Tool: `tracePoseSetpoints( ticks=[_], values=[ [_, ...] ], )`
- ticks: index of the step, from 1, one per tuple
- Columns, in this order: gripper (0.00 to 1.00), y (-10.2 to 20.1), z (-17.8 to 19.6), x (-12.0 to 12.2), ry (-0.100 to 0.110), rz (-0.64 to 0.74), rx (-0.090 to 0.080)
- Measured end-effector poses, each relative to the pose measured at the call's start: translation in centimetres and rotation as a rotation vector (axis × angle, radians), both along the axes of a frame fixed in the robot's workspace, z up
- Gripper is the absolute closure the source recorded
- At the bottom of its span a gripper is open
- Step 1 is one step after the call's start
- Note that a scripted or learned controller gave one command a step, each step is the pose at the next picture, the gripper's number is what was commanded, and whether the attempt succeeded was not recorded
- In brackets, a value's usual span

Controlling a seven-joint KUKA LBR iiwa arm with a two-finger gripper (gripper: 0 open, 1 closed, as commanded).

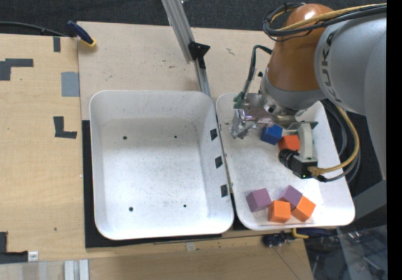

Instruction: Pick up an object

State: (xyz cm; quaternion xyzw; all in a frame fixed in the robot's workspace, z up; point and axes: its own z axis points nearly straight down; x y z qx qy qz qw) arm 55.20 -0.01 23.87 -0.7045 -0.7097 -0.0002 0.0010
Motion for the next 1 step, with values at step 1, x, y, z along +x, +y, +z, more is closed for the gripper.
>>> tracePoseSetpoints(
  ticks=[1],
  values=[
    [1.0, 6.31, -0.72, 0.02, 0.002, 0.001, -0.001]
  ],
)
